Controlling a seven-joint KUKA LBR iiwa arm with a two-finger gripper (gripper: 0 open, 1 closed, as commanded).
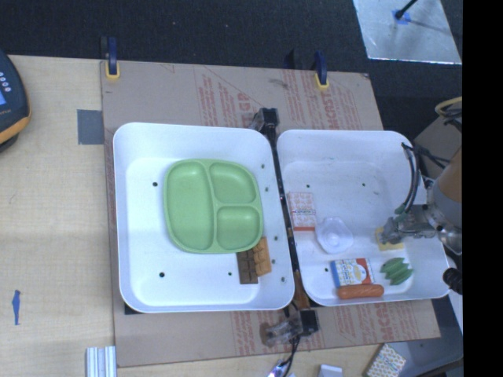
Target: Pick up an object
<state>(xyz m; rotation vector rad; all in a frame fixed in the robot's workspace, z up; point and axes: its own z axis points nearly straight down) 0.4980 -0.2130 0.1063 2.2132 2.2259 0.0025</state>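
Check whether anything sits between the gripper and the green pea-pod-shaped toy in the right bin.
Nothing visible does. The gripper sits low at the right white bin's right side, over a small yellow object. The green pea-pod-shaped toy lies just in front of it on bare bin floor.

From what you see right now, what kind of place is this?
Probably a robotics lab bench for grasping trials: two white bins side by side, cardboard clamped beneath them, and toy items such as a green divided plate.
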